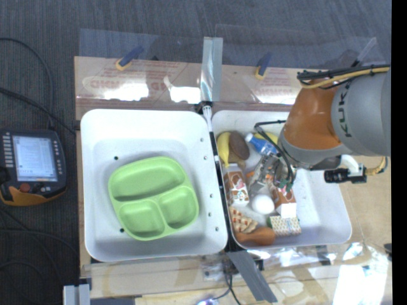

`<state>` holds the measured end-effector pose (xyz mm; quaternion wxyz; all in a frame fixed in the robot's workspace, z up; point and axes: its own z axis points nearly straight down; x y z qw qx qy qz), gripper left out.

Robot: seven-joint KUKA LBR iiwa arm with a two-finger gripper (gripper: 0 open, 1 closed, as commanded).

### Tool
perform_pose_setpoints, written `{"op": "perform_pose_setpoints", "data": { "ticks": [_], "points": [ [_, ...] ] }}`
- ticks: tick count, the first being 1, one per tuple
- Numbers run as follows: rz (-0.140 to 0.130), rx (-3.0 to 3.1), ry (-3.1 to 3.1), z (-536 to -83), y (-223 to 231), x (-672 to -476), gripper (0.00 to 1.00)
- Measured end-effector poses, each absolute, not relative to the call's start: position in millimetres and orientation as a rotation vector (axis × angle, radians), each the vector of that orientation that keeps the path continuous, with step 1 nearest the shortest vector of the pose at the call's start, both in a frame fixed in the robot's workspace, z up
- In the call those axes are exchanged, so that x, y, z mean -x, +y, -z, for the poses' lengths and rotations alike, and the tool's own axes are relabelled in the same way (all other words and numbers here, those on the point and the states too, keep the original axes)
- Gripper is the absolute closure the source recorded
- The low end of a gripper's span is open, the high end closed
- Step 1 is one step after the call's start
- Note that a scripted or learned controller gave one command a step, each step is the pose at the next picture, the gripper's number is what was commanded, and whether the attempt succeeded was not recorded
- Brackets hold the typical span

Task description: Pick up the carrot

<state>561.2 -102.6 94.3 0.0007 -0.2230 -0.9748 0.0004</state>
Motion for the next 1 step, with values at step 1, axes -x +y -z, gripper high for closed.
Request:
{"op": "perform_pose_setpoints", "data": {
  "ticks": [1],
  "points": [
    [-0.008, 0.974, -2.977, -153.9, -43.4, -560.8, 1.0]
  ]
}}
